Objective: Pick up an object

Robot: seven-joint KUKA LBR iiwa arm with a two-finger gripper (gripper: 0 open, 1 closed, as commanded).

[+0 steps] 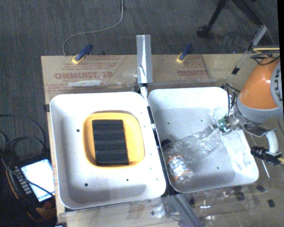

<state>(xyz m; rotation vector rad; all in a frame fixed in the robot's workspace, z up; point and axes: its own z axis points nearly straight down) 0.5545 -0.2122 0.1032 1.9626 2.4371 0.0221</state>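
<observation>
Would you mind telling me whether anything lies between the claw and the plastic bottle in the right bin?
Nothing visible does. The claw sits at the right bin's right side, and the clear plastic bottle lies slanted just left of it on the bin floor, its dark cap toward the divider.

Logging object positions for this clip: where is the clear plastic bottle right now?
The clear plastic bottle lies on its side in the right bin, near the front-left corner beside the divider, its dark cap toward the left bin.

- The two white bins [65, 115] looked like smooth, matt plastic.
- The yellow tray [136, 135] had a soft sheen; its black insert [110, 142] was matt and ribbed.
- The clear bottle [197, 148] was glossy, crinkled plastic.
- The bench [82, 76] looked like wood.
</observation>
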